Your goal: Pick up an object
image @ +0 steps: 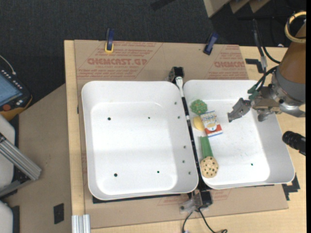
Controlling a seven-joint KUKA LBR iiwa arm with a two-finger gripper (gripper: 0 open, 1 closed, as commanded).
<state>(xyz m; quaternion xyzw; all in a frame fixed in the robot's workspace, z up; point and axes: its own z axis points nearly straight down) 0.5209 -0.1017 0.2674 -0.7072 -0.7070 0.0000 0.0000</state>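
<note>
camera view shows you the two-finger gripper (pixel 238 110) open, empty; small white-and-red carton (pixel 211 122) just beside its fingers, unpicked.

Two smooth, glossy white plastic bins (pixel 131 144) sit on a matt brown cardboard-like sheet (pixel 160 57) printed in red, over a pale wooden surface (pixel 48 130).

The single fixed camera is mounted above the worktop (pixel 146 57), looking down at a slant from its near edge. Both white bins (pixel 97 96) are framed at moderate range.
</note>
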